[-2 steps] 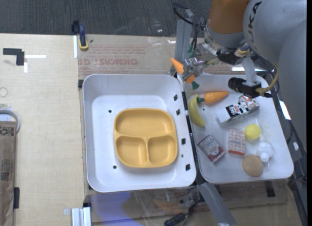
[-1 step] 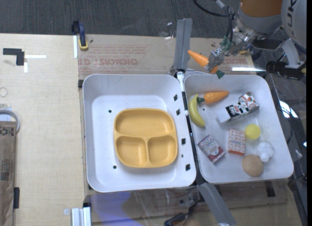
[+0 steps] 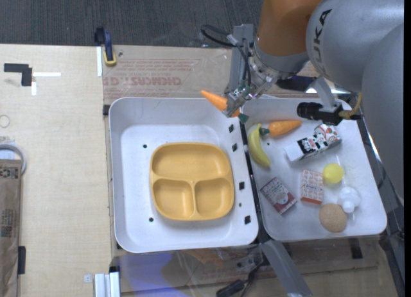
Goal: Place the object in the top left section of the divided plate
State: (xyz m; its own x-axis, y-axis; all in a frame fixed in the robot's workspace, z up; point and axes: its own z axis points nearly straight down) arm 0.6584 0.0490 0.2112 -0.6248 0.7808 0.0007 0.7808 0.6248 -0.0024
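While end effector [image 3: 232,104] grips it, carrot [image 3: 214,99] points upper-left.

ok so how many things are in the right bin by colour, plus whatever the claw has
orange: 2, carrot in the bin, carrot at the claw
yellow: 2, banana, ball
white: 2, milk carton, small white object
red and white: 2, packet, packet
tan: 1, round piece
total: 9

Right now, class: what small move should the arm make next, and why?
Probably carry the carrot left and toward the camera. It sits between the fingers of the gripper above the bins' far edge, while the plate lies in the left bin, its top left section unfilled.
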